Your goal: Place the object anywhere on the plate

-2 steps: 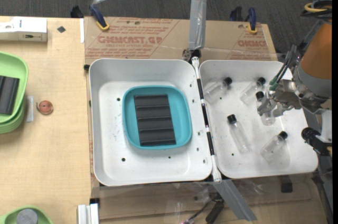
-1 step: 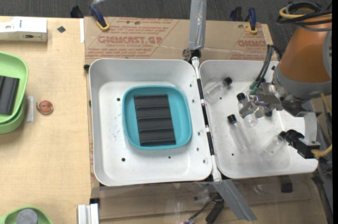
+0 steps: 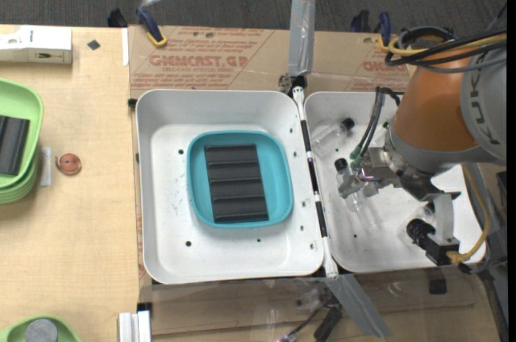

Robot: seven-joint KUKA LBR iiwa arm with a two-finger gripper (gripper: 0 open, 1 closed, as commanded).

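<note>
The arm's gripper [image 3: 355,181] hung low in the right bin [image 3: 403,252], finger state impossible to tell. The teal plate [image 3: 278,171] in the left bin [image 3: 161,195] carried a black ribbed block [image 3: 235,181]; whether that was the object was unclear.

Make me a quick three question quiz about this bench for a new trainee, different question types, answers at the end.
1. True or false: the teal plate sits in the left bin.
2. Which bin does the arm hang over: A left, B right?
3. Fill in: the thing lying on the plate is a dark ribbed ____.

Key: 1 true. 2 B, the right bin. 3 block.
</note>
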